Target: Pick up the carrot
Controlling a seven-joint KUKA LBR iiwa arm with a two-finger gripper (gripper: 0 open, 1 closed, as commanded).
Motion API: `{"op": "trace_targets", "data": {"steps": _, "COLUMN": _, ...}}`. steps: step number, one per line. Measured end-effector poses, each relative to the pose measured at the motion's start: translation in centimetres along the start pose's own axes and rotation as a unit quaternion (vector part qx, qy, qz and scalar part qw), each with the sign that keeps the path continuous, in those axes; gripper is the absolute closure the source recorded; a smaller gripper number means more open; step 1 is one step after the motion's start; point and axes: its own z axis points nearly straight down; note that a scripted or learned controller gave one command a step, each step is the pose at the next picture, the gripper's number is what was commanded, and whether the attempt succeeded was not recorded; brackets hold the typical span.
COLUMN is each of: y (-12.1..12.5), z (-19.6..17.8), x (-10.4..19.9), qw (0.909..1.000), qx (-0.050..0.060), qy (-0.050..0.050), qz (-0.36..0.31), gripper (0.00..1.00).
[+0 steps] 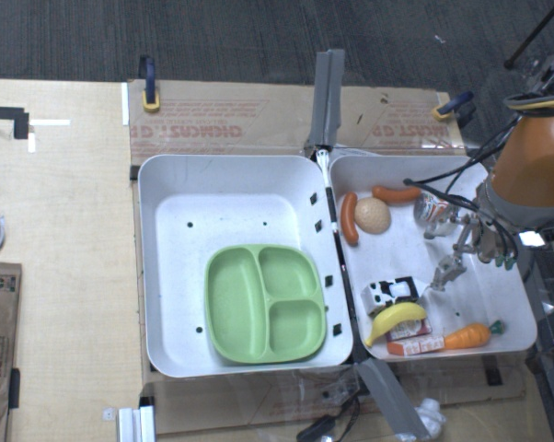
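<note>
While the gripper (440, 277) hangs over the right bin (509, 295) with nothing between its 2 parted fingers, the carrot (467, 337) lies well below it against that bin's near wall, green tip toward the right. Just left of the carrot sit a red packet (415, 345) and a banana (394, 319). A green plate (264, 303) with 3 compartments rests in the left bin (167, 247).

Two white bins (157, 274), one green plate (265, 302), two sausages (350, 217), one carrot (467, 336), one banana (395, 319).
</note>
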Motion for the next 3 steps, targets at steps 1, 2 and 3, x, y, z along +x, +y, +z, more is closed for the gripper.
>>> {"op": "trace_targets", "data": {"steps": 1, "y": -2.2, "z": -9.9, "x": 3.2, "qw": 0.9994, "qx": 0.0, "qy": 0.0, "qz": -0.034, "gripper": 0.0}}
{"op": "trace_targets", "data": {"steps": 2, "y": 0.0, "z": -8.0, "x": 8.5, "qw": 0.9879, "qx": -0.001, "qy": 0.002, "qz": -0.155, "gripper": 0.0}}
{"op": "trace_targets", "data": {"steps": 3, "y": -2.8, "z": -13.9, "x": 0.6, "qw": 0.9828, "qx": 0.0, "qy": -0.001, "qz": -0.185, "gripper": 0.0}}
